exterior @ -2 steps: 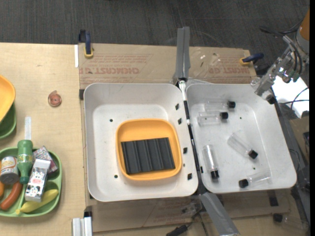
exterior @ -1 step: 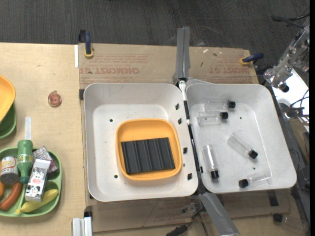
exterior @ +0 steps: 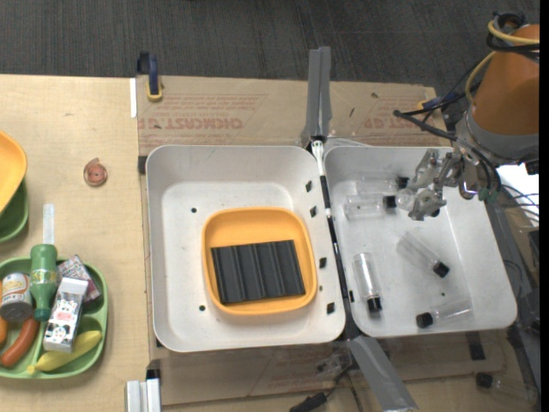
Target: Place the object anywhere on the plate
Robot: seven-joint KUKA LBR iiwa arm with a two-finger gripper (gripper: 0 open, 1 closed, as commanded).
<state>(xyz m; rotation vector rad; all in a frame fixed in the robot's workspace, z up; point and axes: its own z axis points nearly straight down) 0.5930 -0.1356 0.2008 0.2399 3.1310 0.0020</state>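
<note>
A: Item one, the objects to move?

B: Clear plastic vials with black caps, lying loose on the floor of the right bin (exterior: 480,316). One vial (exterior: 366,281) lies lengthwise near the bin's left wall, cap toward the near edge. A second (exterior: 424,256) lies slantwise around mid-floor. A third (exterior: 446,315) sits by the near right corner, and a fourth (exterior: 371,204) toward the far left corner. All lie apart from one another.

A: Handling?

B: Judged light, stiff and smooth. Round bodies are likely to roll or squirt out of a pinch. Transparent walls make the outline hard to read against the white floor. Best hold looks to be across the barrel at mid-length, or near the cap, where the dark plastic gives a clear edge.

A: Destination?

B: Orange plate (exterior: 257,221), square with rounded corners, centred in the left bin (exterior: 171,230). A dark ribbed insert (exterior: 259,271) covers most of its well. No vial is on it.

A: The gripper?

B: Gripper (exterior: 426,197) hangs over the far part of the right bin, close to the fourth vial. Whether it is released, clenched or grasping something, I cannot tell; metal and clear plastic blur together there.

A: Surroundings?

B: Bench (exterior: 69,127) to the left carries a green tray (exterior: 90,350) of toy food by its near left corner, and a small pink round piece (exterior: 95,172) farther back.
</note>
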